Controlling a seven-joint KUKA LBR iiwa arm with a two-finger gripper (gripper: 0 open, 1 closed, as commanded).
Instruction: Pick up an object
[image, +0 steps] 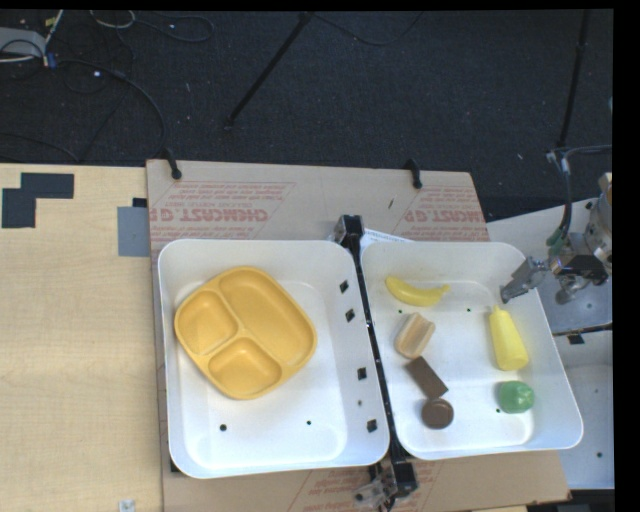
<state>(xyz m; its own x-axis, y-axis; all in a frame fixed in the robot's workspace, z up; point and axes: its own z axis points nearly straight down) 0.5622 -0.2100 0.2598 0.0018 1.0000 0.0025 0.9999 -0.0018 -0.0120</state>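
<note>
- Gripper (540, 281) sits at the 3 o'clock edge of the view, over the right rim of the right bin (470, 252); whether it is apart or together I cannot tell. Nothing is seen between its tips.
- Nearest the camera, at the bottom of the right bin: a round brown piece (437, 413) at about 6 o'clock of that bin, touching or just beside the dark brown block (427, 376), which lies tilted just above it.
- Green round object (516, 397) at 4 o'clock of the right bin, near the bin's corner, apart from the brown pieces.
- Yellow bottle-shaped object (508, 339) lies lengthwise just above the green one, at 3 o'clock of the bin, below and close to the gripper.
- Tan block (414, 335) near the bin's middle left, just above the dark brown block.
- Banana (416, 291) farther back, at 11 o'clock of the right bin, lying across, apart from the tan block.
- Left bin (330, 440) holds a yellow divided plate (245, 330) with three compartments, lying flat toward the bin's 10 o'clock side.
- Farthest: a cardboard sheet (300, 205) under both bins, printed lettering showing along its back edge.
</note>
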